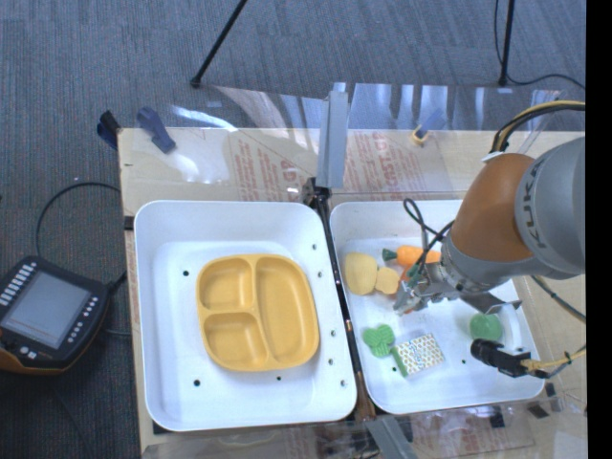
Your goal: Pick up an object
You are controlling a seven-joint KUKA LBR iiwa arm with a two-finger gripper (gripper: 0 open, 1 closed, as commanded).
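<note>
My gripper (411, 295) is low in the right bin (359, 220), just right of a small pale yellow piece (386, 281). A larger round yellow object (360, 273) lies to that piece's left. An orange carrot with a green top (409, 254) sits just behind the gripper. In front of it lie a green broccoli-like toy (380, 338) and a flat silver-dotted piece (420, 352). Another green object (486, 326) rests at the bin's right, partly under the arm. I see nothing clearly between the fingers.
The left bin (163, 256) holds a yellow divided plate (258, 311) at its middle. A metal divider post (331, 146) stands behind the bins. The arm's orange band (497, 213) hangs over the right bin's far right part.
</note>
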